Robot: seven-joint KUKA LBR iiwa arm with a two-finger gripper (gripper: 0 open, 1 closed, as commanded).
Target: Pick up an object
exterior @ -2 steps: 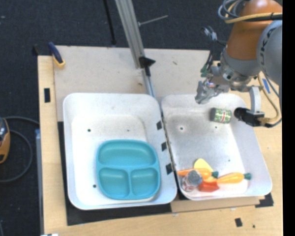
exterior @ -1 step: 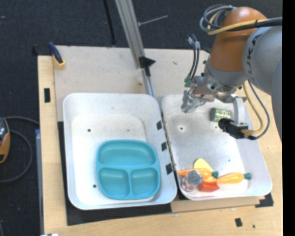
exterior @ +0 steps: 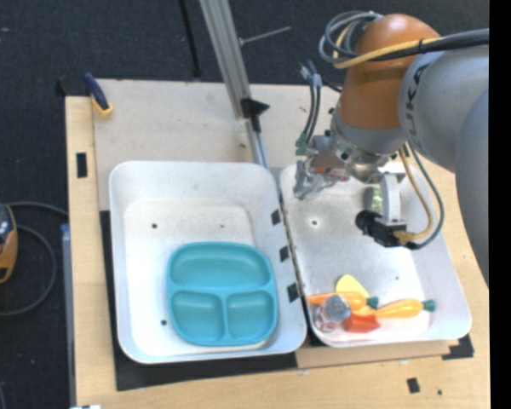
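A wooden bench (exterior: 153, 118) carries two shallow white bins side by side; at its far-left corner lies a small blue-and-yellow tool (exterior: 98, 94).

The left bin (exterior: 145, 186) holds one item: a teal divided tray (exterior: 223, 293), lying flat toward the near side of the bin, with one long compartment at the far side and two smaller ones at the near side.

Between the bins, at the far edge, a slanted aluminium post (exterior: 228, 54) rises from the bench; a checkered marker sits at its top.

The right bin (exterior: 443, 271) holds a cluster of small toy objects (exterior: 358, 307) crowded into its near corner: a yellow piece, an orange carrot-like piece with a green tip, a red piece and a greyish round piece; they touch or overlap one another.

The gripper (exterior: 305, 184) hangs over the far-left part of the right bin, close to the bin's dividing edge and well apart from the cluster; nothing is visible between its fingers; whether they stand apart or together cannot be told from this view.

The grey arm (exterior: 447, 100), with its orange band (exterior: 383, 54), enters from the right; cables loop around the wrist.
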